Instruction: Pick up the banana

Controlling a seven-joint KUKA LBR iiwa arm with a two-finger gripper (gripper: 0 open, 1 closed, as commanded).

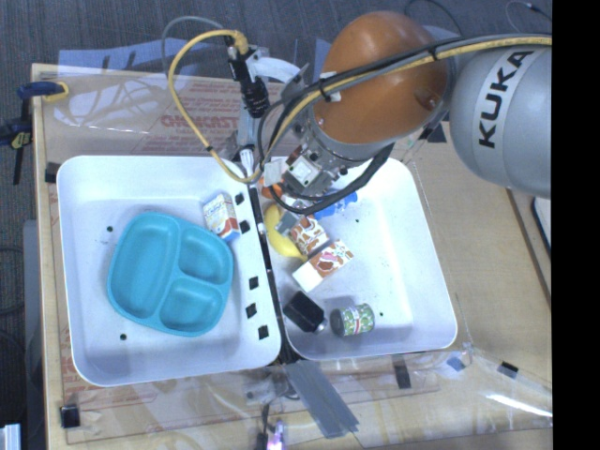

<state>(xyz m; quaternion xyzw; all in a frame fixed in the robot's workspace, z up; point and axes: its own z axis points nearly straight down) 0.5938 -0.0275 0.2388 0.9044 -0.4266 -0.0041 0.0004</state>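
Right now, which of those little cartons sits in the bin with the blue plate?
The carton beside the blue plate, at the left bin's right edge. The other two cartons lie in the right bin, by the banana.

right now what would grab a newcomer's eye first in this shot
The big grey arm with its orange band looms over the right bin, above a yellow banana near the divider. In the left bin lies a bright blue divided plate.
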